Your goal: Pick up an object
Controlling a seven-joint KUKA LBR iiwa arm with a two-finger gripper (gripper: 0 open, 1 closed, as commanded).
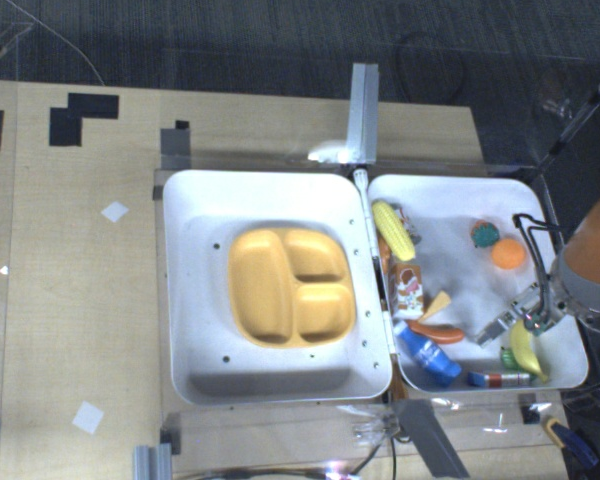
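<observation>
Your likeliest target is the banana (525,349), which lies near the right bin's (450,190) lower right corner, pale yellow with a green tip, its top end touching or just under the gripper (523,315). The gripper hangs low over that corner on the grey arm (592,258), which comes in across the bin's right edge, and you cannot tell from this slant whether it is spread or closed, nor whether anything sits inside it. Judge the step as the approach or the descent onto the banana: nothing looks lifted yet. Just beside the banana, along the bin's lower edge, lies a marker (500,378), and further left a blue bottle (427,357) and a sausage (441,333). Toward the bin's left edge you have a corn cob (394,231) and a small carton (407,291), and near the upper right an orange ball (509,255) with a teal ball (485,234) next to it. The left bin (195,268) carries a yellow divided tray (290,285) at its middle. For the next move, you need the gripper centred across the banana's narrow width, clear of the marker and the bin wall, then closed firmly before a straight lift. The banana's curve may let it roll out.
</observation>
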